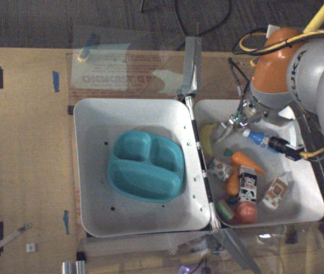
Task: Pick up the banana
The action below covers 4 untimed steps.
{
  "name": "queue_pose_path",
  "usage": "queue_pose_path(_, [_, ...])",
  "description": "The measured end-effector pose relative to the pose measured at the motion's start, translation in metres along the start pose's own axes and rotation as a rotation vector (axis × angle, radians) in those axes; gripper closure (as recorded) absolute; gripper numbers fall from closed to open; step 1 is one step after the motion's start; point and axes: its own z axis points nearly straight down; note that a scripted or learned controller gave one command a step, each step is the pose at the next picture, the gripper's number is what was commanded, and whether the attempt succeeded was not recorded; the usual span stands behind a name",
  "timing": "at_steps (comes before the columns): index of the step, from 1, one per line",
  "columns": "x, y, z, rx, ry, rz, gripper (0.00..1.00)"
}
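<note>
The banana [207, 138], pale yellow-green, lies in the right bin [309, 182] against its left wall, near the back. My gripper [228, 128] hangs low over the back of that bin, just right of the banana, its tip pointing down and left toward the fruit. Nothing is visibly held in it. The grey arm with its orange band comes in from the upper right and hides the bin's back right corner.
An orange carrot [245, 160], two small printed cartons [247, 188] [275, 191], a small can [221, 169], a red apple [246, 212] and a green item [224, 210] crowd the right bin's front. A teal divided plate [147, 165] lies in the left bin [93, 153].
</note>
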Motion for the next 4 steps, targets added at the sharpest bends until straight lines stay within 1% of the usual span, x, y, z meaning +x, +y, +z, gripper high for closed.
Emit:
queue_pose_path(1, [-0.007,0.001,-0.014,-0.018,-0.027,0.001,1.0])
queue_pose_path(2, [-0.004,-0.002,-0.011,0.0,-0.013,0.003,0.0])
queue_pose_path(3, [-0.001,0.003,-0.002,-0.015,-0.016,0.163,0.0])
queue_pose_path(4, [-0.003,0.002,-0.002,-0.012,-0.027,0.013,0.0])
